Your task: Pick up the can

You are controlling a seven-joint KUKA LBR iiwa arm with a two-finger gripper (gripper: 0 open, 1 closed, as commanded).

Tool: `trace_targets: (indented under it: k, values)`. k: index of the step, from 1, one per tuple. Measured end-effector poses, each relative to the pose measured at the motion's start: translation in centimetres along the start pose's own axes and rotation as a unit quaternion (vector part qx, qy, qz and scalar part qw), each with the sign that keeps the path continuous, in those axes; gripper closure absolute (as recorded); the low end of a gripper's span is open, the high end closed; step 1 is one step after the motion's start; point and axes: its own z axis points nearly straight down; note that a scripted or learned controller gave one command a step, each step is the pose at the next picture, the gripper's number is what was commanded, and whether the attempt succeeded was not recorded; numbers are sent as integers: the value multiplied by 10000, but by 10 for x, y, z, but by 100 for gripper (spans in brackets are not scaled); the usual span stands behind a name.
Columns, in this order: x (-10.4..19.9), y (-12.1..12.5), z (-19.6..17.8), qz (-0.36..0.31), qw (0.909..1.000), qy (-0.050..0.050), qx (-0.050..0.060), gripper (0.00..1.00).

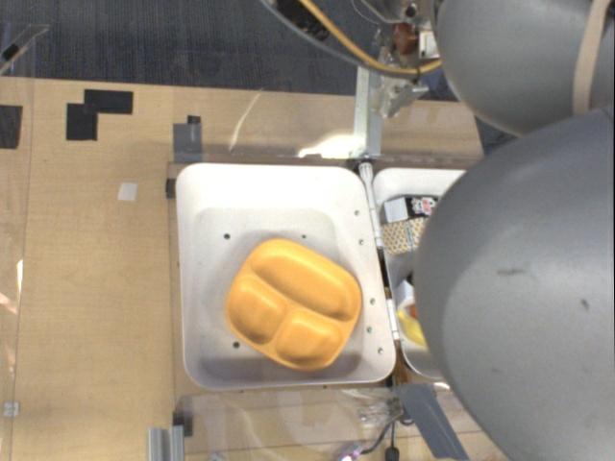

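The arm's large grey body [519, 286] hangs over the right bin [394, 192] and hides most of it. At that bin's far left corner, a small item with a black-and-white label and a speckled side [407, 223] pokes out from under the arm. It may be the can, but too little of it shows to tell. A yellow object [411, 327] peeks out lower along the same bin's left wall.
In the left bin [197, 257] a yellow three-compartment plate [293, 302] lies upside down, right of centre. A metal post [364, 113] and cables [317, 22] stand behind the bins. Bare wooden bench [86, 286] stretches away to the left.
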Motion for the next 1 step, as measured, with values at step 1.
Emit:
trace_targets:
  k: [1]
  values:
    - [-40,-63,78,-2117,9773,-32,-4,100]
